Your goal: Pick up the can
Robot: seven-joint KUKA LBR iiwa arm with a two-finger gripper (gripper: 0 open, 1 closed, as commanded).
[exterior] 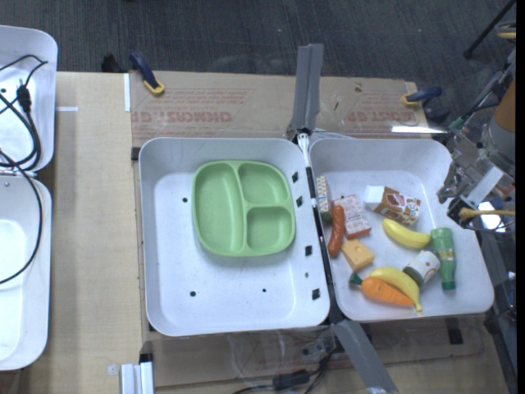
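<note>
Hanging over the right rim of the right bin (459, 158), my gripper (459, 194) carries nothing that I can see, and whether it is released or clenched I cannot tell from this angle. Nearest below me lies the green bottle (444, 257), on its side along the bin's right wall. Just beside it is the can (423, 265), my target, tipped over and apparently wedged between the bottle and a banana (400, 279) that rests against a carrot (385, 292). That crowding is, I judge, why a clean descent will be awkward, since the neighbours leave little room on either flank. Further on sit a second banana (406, 235), a brown carton (400, 206) and a cheese wedge (358, 254). Farthest, in the left bin (164, 294), a green plate (244, 208) lies well apart from all this.
</note>
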